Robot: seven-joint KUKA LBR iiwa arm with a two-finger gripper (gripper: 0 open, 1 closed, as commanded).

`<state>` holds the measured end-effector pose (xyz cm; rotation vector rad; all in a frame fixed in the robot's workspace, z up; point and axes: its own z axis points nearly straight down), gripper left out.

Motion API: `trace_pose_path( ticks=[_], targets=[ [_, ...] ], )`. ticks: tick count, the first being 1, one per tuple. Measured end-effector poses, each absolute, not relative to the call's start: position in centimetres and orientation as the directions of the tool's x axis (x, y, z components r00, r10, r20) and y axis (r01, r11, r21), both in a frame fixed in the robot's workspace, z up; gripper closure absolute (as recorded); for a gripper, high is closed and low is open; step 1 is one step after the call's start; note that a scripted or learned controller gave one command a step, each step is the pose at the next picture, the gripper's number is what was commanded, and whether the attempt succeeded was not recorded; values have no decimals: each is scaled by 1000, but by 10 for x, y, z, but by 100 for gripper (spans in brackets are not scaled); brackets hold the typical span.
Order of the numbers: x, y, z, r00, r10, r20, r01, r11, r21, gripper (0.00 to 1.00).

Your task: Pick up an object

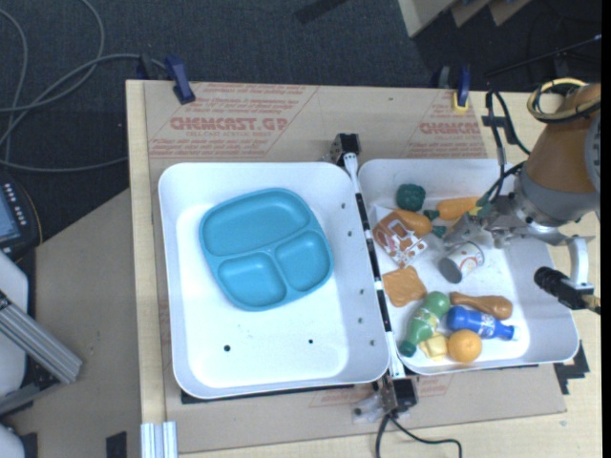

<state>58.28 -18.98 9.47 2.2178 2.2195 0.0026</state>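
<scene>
Orange ball (464, 347) sits at the right bin's (544, 337) near edge, beside a blue bottle (480, 323) and a brown drumstick (483, 304). Hand (480, 219) hangs over the bin's far middle, just above a white cup (461, 260); its opening cannot be told, nothing visibly held.

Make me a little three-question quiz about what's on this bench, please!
1. True or false: the blue plate lies in the left bin.
2. Which bin holds the toy food: left or right?
3. The orange ball lies closest to which edge of its bin: A) far edge, B) near edge, C) the edge by the blue plate?

Key: 1 true. 2 right bin. 3 B.
</scene>
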Motion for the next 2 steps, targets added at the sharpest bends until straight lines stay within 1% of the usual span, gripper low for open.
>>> trace_pose_path(
  ticks=[1,2],
  targets=[
    [559,-150,84,-2,1000,3,1000,2,-5,0],
    [562,-152,96,-1,1000,0,1000,1,4,100]
  ],
)
